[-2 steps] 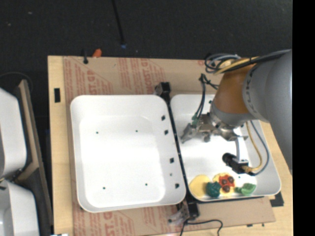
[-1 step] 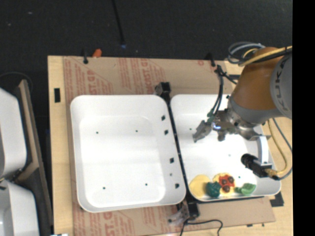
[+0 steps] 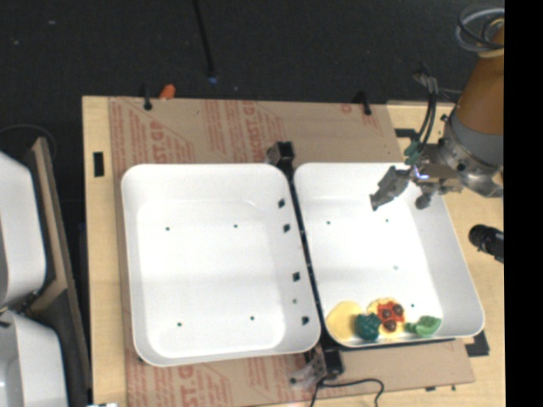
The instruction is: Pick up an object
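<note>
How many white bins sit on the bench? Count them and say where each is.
2. The left bin takes up the bench's left half; the right bin lies against it, with small colourful objects in its near corner.

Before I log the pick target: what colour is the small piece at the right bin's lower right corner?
Green, seen in the camera view.

Your arm point(image 3: 485, 100) is grey with an orange band, black cables down its side, teal bit near the gripper point(image 3: 405, 190).

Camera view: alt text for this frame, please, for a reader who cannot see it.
The gripper hangs over the far end of the right bin, holding nothing. Small toys cluster in that bin's near corner, apart from it; the left bin sits alongside.
</note>
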Robot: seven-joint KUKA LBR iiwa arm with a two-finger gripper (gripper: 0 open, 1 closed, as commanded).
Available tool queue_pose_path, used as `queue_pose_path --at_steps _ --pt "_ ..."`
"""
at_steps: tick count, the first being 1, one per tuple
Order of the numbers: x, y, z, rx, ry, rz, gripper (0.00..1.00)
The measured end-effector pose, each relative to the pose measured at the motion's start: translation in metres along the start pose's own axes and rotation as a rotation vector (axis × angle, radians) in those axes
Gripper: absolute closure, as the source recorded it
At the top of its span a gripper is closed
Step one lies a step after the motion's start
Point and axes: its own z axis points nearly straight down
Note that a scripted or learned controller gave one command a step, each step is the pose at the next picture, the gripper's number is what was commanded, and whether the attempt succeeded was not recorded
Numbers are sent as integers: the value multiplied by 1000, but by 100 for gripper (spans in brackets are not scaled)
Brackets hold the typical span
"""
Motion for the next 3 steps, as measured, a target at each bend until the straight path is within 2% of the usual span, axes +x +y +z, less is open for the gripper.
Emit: queue_pose_path --at_steps 1,2,3 --pt "-82 -32 227 23 3 4 0" --pt "-95 -55 157 6 -1 0 0" --pt "-116 -56 101 5 -1 0 0"
